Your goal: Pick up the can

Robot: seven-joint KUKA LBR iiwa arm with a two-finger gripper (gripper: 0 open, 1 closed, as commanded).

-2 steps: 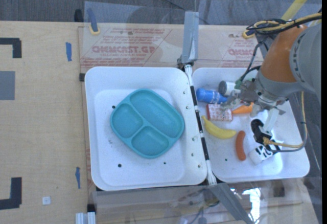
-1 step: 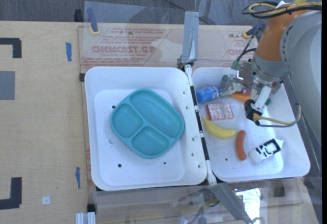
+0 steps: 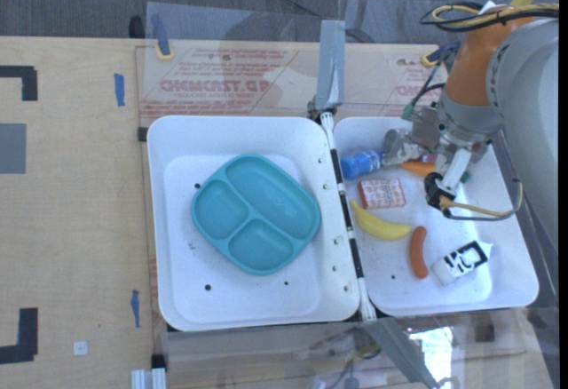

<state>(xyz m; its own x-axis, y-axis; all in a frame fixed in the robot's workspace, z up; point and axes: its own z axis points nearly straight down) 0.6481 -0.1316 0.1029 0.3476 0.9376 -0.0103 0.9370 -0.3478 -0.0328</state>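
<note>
The can [image 3: 359, 163] is blue with a silver end and lies on its side at the back left of the right bin [image 3: 506, 285], close to the divider. My gripper [image 3: 397, 147] hangs low at the can's right end, right beside or touching its silver top. The grey arm with its orange band [image 3: 475, 59] reaches in from the right above it. The gripper body hides where it meets the can.
Close to the can lie an orange carrot-like piece [image 3: 417, 169], a red and white packet [image 3: 383, 194], a banana [image 3: 380, 225], a sausage [image 3: 417, 251] and a white box with black marks [image 3: 463, 260]. The left bin [image 3: 177, 289] holds a blue divided plate [image 3: 256, 212]. A black cable [image 3: 470, 211] loops below the wrist.
</note>
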